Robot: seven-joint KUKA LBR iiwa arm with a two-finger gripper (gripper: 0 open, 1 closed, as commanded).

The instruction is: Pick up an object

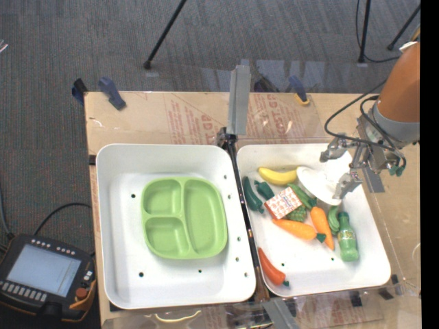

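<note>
Pincer (350, 177) hovers at the flat white plastic dish (317, 182) in the right white bin (374, 252); grip state unclear, and crowded toy vegetables could spoil the grab

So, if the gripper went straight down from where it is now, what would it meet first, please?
Most likely the white dish lying just below the gripper in the right bin, though depth is hard to judge from this slanted view.

1. White plate (321, 183): tilted, raised over the right bin's far side, its right edge at the gripper (348, 181).
2. Banana (278, 175): yellow, lying just left of the plate.
3. Two carrots (296, 229) (321, 225): orange, mid-bin.
4. Green bottle (348, 240): lying near the right wall.
5. Red-orange pepper (271, 268): near front-left corner.
</note>
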